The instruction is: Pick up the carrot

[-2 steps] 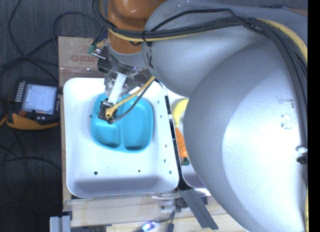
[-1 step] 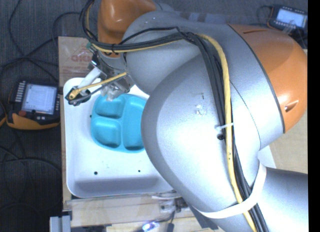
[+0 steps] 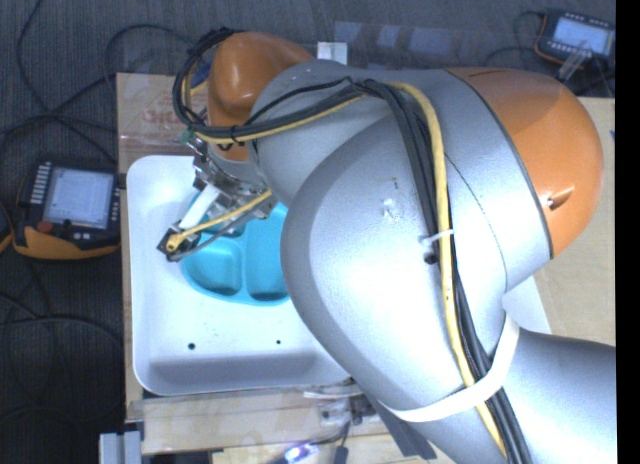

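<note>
My gripper (image 3: 222,190) hangs low over the far part of the left white bin (image 3: 170,337), under the orange wrist band (image 3: 245,67). Right beneath and in front of it lies a bright blue moulded thing (image 3: 245,264), like a shallow dish, on the bin floor. The arm's large grey body (image 3: 400,242) reaches in from the right and covers the right side of the bench.
The bare white bin floor stretches along the left and near sides of the blue thing. The wooden bench top (image 3: 150,112) shows behind the bin. A handheld control unit (image 3: 70,207) lies on the floor to the left, another (image 3: 575,37) at top right.
</note>
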`<control>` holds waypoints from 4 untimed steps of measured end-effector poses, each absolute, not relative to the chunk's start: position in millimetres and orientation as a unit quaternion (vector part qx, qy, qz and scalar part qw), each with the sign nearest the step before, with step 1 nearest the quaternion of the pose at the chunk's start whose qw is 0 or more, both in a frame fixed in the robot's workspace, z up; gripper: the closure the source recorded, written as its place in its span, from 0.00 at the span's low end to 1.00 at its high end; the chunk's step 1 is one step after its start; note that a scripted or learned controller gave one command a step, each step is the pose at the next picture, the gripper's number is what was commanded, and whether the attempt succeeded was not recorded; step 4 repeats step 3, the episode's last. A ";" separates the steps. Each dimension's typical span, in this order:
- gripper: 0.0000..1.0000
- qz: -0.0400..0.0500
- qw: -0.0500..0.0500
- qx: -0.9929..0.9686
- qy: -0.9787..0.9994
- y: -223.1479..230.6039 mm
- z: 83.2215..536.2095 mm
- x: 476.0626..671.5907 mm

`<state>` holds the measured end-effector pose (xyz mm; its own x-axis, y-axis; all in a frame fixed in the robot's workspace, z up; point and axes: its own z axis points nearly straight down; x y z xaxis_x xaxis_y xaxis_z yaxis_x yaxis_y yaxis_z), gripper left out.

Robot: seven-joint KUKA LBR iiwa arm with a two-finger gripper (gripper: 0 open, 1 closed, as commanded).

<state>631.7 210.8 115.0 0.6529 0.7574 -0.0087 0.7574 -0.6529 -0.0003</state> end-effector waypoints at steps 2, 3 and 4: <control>1.00 -0.002 0.000 0.778 0.629 159.8 233.3 596.2; 1.00 -0.003 -0.001 0.739 0.674 233.4 200.1 604.5; 1.00 -0.003 -0.001 0.739 0.674 233.4 200.1 604.5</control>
